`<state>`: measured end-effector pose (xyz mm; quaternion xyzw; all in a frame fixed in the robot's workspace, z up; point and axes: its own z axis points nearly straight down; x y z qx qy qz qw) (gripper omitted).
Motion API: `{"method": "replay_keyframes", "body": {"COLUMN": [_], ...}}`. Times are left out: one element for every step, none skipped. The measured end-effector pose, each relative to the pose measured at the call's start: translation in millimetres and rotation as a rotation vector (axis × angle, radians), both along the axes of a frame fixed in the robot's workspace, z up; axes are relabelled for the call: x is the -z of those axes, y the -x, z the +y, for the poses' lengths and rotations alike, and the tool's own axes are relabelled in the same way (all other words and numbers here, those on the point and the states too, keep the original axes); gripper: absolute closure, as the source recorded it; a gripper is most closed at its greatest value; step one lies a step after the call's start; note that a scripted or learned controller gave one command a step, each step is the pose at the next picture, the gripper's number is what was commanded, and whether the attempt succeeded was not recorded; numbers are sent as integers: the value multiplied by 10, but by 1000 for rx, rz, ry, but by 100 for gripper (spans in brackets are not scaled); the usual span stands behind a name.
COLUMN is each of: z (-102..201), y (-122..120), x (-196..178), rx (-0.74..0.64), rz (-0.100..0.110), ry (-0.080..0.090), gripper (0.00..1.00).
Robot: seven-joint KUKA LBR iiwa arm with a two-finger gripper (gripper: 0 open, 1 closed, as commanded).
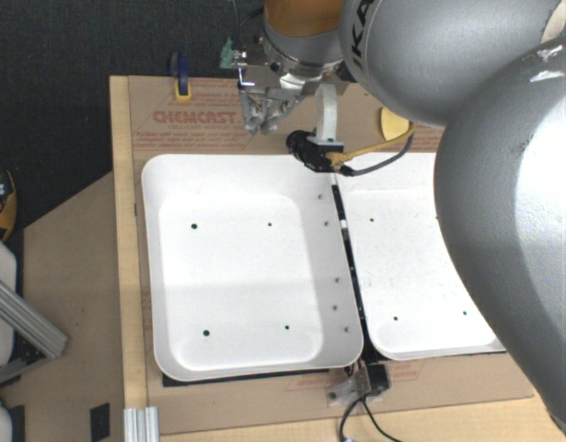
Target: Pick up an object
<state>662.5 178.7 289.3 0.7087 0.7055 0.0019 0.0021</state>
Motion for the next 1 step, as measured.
{"method": "replay_keyframes", "body": {"z": [483], "y": [-24], "x": [862], "rx": [-8], "rz": [13], "ry": [0], "gripper": [100]}}
